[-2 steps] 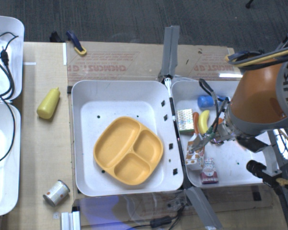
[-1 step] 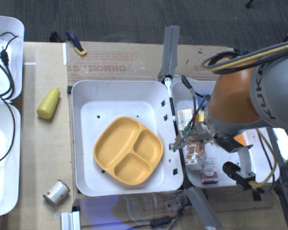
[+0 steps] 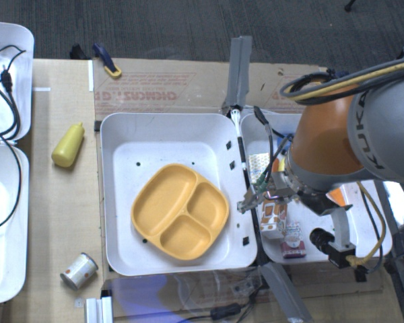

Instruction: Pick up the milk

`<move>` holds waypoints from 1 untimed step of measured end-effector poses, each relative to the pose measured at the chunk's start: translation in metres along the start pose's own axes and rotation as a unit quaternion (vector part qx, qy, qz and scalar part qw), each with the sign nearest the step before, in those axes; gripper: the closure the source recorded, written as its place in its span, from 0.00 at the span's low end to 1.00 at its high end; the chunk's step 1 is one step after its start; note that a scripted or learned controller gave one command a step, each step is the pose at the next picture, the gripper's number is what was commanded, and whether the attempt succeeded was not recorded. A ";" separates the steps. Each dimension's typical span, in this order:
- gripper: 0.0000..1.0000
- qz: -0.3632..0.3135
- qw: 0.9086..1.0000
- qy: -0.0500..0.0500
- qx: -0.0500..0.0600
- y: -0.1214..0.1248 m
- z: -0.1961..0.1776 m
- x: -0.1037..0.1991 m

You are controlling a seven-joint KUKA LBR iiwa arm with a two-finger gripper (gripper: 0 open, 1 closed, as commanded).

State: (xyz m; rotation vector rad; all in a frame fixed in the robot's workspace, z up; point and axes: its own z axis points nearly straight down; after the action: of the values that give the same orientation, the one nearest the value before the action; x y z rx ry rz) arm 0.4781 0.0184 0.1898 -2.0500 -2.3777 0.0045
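Apparently poised low in the right bin [image 3: 390,244], hard against the wall shared with the left bin [image 3: 121,180], with the gripper [image 3: 254,204] just beside or touching the milk carton [image 3: 273,215], taken to be the small orange-and-white pack lying near that wall. Cannot tell whether spread or pressed together at the gripper, hidden as it is under wrist and cables. Could easily go wrong from here: might clip the bin wall on closing, given so little room on that side; might slip off a carton lying flat and tilted; might seize the neighbouring small box with a dark red end [image 3: 293,245] or the pale green packet [image 3: 259,167] instead, both lying close by; might also snag the loose cables [image 3: 273,147] dangling by the wrist. Can read "KUKA" in dark letters on the grey arm [image 3: 377,147]. Can make out red print, upside down, on the cardboard sheet [image 3: 155,86] behind the bins, too faint to spell out. Cannot read anything on the carton or its neighbours. Leaves the yellow divided plate [image 3: 180,210] lying apart in the left bin.
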 end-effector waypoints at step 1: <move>0.00 0.011 1.000 0.000 -0.001 0.000 -0.001 -0.004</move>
State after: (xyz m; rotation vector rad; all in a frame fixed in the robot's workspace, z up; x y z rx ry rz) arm 0.4784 0.0148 0.1903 -2.0763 -2.3564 0.0025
